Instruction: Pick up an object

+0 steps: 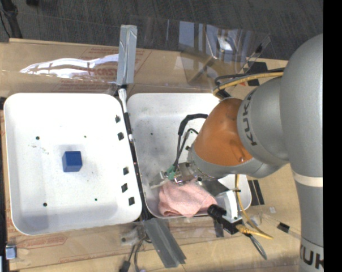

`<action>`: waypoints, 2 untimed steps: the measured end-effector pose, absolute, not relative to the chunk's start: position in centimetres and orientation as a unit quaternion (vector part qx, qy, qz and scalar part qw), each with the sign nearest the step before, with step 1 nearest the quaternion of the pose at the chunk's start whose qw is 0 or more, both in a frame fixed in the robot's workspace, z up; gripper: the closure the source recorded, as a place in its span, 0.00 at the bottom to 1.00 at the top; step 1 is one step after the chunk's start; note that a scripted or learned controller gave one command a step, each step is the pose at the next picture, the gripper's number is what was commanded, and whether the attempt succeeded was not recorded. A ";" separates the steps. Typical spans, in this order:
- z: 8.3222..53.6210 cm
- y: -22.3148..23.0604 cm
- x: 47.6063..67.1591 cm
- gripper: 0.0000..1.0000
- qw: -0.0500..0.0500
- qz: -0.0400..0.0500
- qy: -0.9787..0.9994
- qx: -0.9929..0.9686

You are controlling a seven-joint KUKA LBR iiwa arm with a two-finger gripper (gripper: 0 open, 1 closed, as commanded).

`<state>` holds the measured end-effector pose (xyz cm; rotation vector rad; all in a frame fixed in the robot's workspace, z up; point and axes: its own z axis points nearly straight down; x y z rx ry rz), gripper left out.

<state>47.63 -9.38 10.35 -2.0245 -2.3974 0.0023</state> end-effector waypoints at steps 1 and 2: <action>11.3 -9.5 47.7 1.00 0.002 0.001 -0.765 -0.644; 11.3 -9.5 47.7 0.00 0.002 0.001 -0.765 -0.643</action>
